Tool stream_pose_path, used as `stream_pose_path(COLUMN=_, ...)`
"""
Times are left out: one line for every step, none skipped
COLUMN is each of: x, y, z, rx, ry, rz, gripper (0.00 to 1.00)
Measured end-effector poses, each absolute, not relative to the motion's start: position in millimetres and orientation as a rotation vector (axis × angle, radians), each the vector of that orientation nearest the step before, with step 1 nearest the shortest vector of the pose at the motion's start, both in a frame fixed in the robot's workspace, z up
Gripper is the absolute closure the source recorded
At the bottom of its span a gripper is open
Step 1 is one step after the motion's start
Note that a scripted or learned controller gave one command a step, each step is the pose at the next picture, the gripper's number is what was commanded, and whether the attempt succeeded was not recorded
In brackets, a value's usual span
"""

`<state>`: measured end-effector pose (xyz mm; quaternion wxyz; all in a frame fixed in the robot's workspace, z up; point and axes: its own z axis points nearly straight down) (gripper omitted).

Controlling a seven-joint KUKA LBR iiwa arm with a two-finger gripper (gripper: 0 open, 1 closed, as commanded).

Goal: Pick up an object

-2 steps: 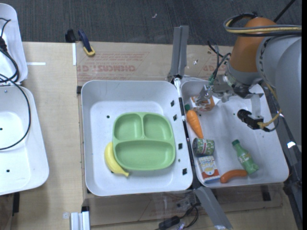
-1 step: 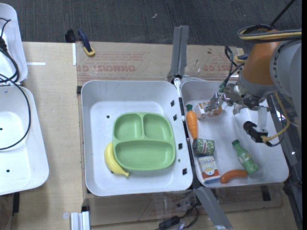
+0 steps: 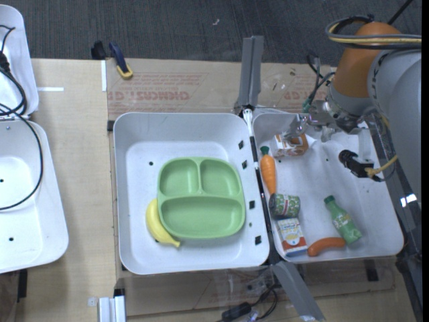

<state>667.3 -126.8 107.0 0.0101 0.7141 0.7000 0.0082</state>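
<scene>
now the gripper [image 3: 299, 127] is seen low over the far left corner of the right bin [image 3: 375, 247], and whether it is apart or together cannot be told from this view. just beside it, touching or nearly touching its lower end, a small brown and white packet [image 3: 293, 146] is lying on the bin floor near the far wall; it cannot be said that the packet is held.

along the left wall of the same bin a carrot [image 3: 268, 172] is placed lengthwise, its green top toward the far side. nearer to the front, a small green can [image 3: 285, 205] is lying, and a small white carton [image 3: 291, 234] is found just in front of it, by the front left corner. an orange sausage [image 3: 326, 245] is laid beside the carton at the front edge. a green bottle [image 3: 342, 219] is lying tilted toward the front right part, well apart from the gripper.

in the left bin [image 3: 127, 180] a green divided plate [image 3: 201, 198] is resting in the middle, and a banana [image 3: 159, 225] is tucked against its front left rim.
</scene>
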Motion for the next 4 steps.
stream_pose_path(x=571.9, y=-139.9, z=167.3, rx=2.248, ry=2.198, rz=-0.005, gripper=0.00)
stream_pose_path(x=531.4, y=-211.6, z=102.9, rx=2.420, ry=2.031, rz=0.003, gripper=0.00)
stream_pose_path(x=500.1, y=-208.3, z=90.4, rx=2.360, ry=2.090, rz=0.008, gripper=0.00)
stream_pose_path(x=480.3, y=-209.3, z=90.7, rx=2.352, ry=2.098, rz=0.009, gripper=0.00)
